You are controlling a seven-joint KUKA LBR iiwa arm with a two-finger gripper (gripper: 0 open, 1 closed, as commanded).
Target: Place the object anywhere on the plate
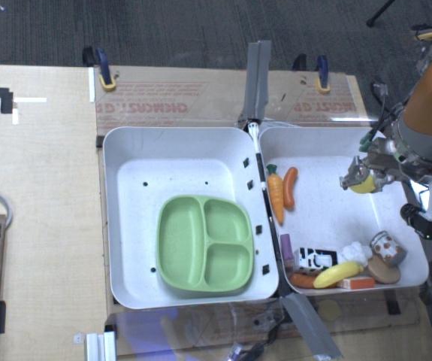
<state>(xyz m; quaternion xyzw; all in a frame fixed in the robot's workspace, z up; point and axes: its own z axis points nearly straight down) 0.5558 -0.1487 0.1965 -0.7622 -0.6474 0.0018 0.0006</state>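
Over right bin (pixel 328 153), tool (pixel 360 180) clamped on small yellow object (pixel 364 186), lifted. Green plate (pixel 204 243) in left bin bare; transfer and release remain.

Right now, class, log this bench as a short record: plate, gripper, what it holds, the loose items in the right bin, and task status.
plate: green divided plate, lying in the left bin
gripper: gripper, above the right bin, near its far right side
held item: a small yellow object sits between the gripper fingers
right bin, near divider: carrot beside a sausage
right bin, front edge: banana among a heap of other toy items
task status: not yet done
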